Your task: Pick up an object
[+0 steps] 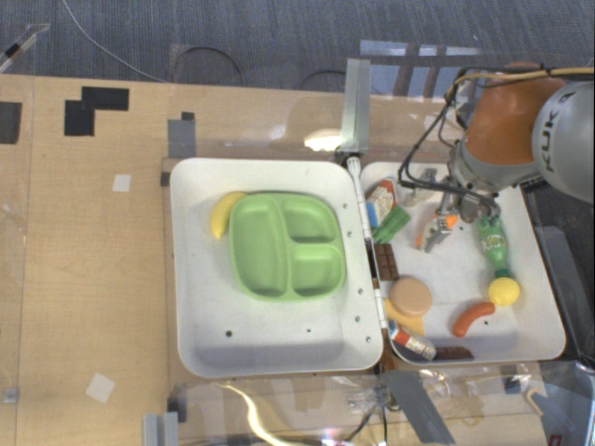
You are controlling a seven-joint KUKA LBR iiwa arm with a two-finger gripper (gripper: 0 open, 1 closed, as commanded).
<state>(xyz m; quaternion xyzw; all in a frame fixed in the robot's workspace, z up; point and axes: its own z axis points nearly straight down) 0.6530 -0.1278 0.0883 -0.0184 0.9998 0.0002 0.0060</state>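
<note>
The fingers (446, 223) hang low over the right bin (548, 333), near its upper middle, and whether they are apart or together cannot be told: they are small, dark and mixed up with an orange-and-grey bit at about the same spot. Nothing can be seen held between them. Above them sits the grey wrist and the orange band (500, 124), and on the grey arm shell at the picture's right edge the white letters "KU" can be read, the rest cut off.

Just right of the fingers lies a green bottle (491, 240), its label too blurred to read, with a yellow lemon (504, 292) touching its lower end. Below that is a red-orange sausage-shaped toy (472, 319). To the left of the fingers a green wedge-shaped piece (392, 224) leans by a red-and-white packet (380, 196) whose print is illegible. A tan round bun (410, 296) lies lower left, partly covering a yellow piece, and a small tube (416, 346) lies at the bin's bottom rim.

The left bin (204, 333) holds a green divided plate (285, 245), which hides part of a yellow banana (221, 216). Both bins rest on the bench (84, 277).
</note>
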